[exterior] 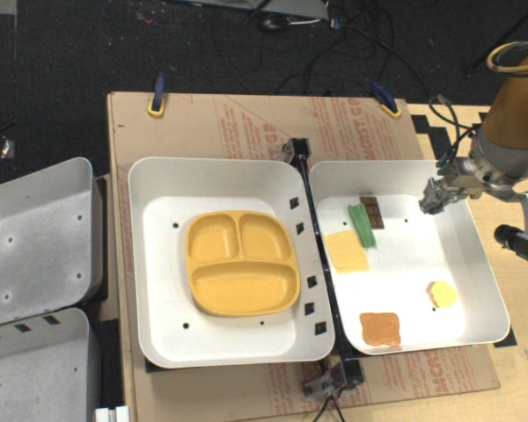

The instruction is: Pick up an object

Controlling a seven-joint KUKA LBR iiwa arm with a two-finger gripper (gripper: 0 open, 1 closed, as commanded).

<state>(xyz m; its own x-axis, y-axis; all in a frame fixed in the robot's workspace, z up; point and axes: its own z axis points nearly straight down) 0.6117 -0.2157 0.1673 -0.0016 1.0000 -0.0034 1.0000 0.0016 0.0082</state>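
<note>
The right bin (475, 262) holds a pale yellow square slice (346, 251), a green stick (363, 225) lying across a small brown bar (372, 212), a small yellow lump (441, 294) and an orange-brown toast-like piece (380, 328). My gripper (433, 198) hangs over the bin's far right corner, well right of the green stick, with nothing seen in it. The orange wrist band (513, 112) sits above it at the right edge.
The left bin (150, 236) holds a yellow divided plate (243, 263). Both bins rest on a cardboard sheet (246, 121) held by two clamps. Grey trays (35, 236) lie to the left. Cables run across the dark floor behind.
</note>
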